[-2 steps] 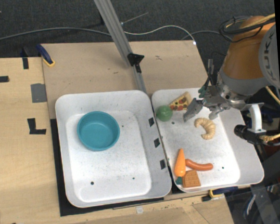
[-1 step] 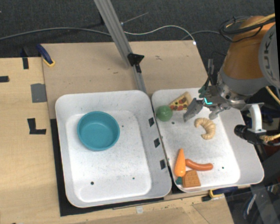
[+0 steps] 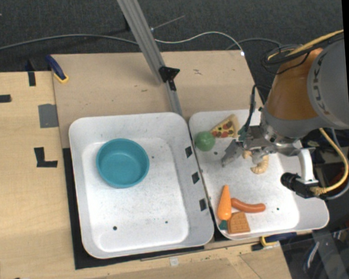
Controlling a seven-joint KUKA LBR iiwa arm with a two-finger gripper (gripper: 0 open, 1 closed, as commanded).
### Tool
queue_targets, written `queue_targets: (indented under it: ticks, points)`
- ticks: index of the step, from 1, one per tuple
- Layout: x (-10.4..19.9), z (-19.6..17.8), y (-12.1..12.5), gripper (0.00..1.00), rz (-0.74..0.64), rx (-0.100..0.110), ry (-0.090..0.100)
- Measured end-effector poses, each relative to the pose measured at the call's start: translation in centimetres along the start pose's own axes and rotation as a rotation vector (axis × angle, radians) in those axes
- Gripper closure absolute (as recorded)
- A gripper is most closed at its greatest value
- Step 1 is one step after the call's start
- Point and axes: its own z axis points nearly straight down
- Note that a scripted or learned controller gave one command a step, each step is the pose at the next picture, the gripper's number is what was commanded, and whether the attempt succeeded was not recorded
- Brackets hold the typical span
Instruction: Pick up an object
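My gripper (image 3: 238, 146) hangs low over the middle of the right bin (image 3: 307, 216), reaching in from the right under the orange wrist band. Just up and to its left lie a pizza slice (image 3: 225, 127) and a green ball (image 3: 204, 141). A tan pastry piece (image 3: 261, 165) sits right below the gripper body. Near the front of this bin are an orange carrot (image 3: 224, 202), a red sausage (image 3: 249, 207) and a waffle square (image 3: 238, 223). I see nothing held in the gripper.
The left bin (image 3: 91, 232) holds a blue bowl (image 3: 123, 162). A grey metal pole (image 3: 145, 36) slants from the top down to the ridge between the bins. Cables and a black connector (image 3: 295, 183) hang by the arm on the right.
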Motion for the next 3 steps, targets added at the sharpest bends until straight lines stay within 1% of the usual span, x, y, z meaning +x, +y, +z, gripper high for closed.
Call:
queue_targets:
  ticks: [2,3]
  points:
    - [0.6,8.8,0.3,0.0,0.0,-0.006,-0.001]
    - [0.6,7.8,0.3,1.0,-0.001,-0.005,0.0]
